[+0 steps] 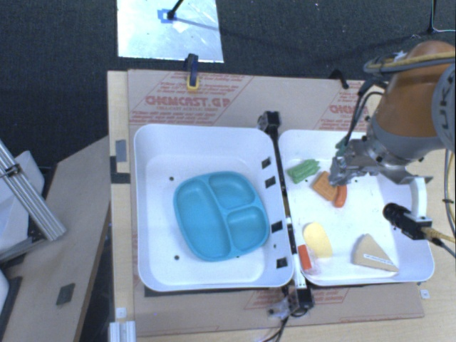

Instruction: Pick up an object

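Note:
My gripper [339, 175] hangs low in the right bin [406, 261], at its upper middle, directly above an orange block [322, 185] and a reddish-orange stick [340, 197] that lie together. It looks to be touching or nearly touching them. A green pod-shaped piece [303, 169] lies just to its left. Closer to the front lie a yellow rounded object [318, 239], a tan wedge [372, 254] and a small red-orange piece [305, 258] against the divider.
The left bin [153, 191] holds a blue divided plate [219, 214]. A black divider with clips [279, 191] runs between the bins. A black fitting with a cable [403, 221] juts over the right bin's right side, under the arm.

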You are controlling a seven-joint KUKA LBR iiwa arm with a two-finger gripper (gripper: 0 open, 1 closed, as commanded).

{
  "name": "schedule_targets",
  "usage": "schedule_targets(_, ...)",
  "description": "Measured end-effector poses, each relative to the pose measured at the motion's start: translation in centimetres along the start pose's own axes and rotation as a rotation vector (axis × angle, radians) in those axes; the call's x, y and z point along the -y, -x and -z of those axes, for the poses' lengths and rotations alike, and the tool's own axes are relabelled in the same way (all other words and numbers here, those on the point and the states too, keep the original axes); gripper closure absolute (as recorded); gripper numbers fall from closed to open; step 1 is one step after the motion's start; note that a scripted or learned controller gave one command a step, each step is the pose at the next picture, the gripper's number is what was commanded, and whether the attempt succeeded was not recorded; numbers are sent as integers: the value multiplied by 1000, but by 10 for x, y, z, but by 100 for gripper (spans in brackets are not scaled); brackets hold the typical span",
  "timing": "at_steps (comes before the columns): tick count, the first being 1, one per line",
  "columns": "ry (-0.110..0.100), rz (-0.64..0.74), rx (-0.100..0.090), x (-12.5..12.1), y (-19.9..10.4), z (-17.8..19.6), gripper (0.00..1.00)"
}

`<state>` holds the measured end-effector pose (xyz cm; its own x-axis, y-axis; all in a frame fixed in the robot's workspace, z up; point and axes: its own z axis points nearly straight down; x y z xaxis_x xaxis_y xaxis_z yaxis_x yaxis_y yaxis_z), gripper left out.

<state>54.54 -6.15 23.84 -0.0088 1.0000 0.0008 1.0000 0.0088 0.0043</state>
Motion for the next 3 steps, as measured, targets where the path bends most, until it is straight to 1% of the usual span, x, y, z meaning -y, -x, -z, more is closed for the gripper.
schedule_targets(1, 0, 1, -1, -31, -55, 0, 100)
schedule_targets(2, -2, 1, 0, -47, -107, -13, 100)
schedule_targets(3, 0, 1, -2, -75, -152, -4, 100)
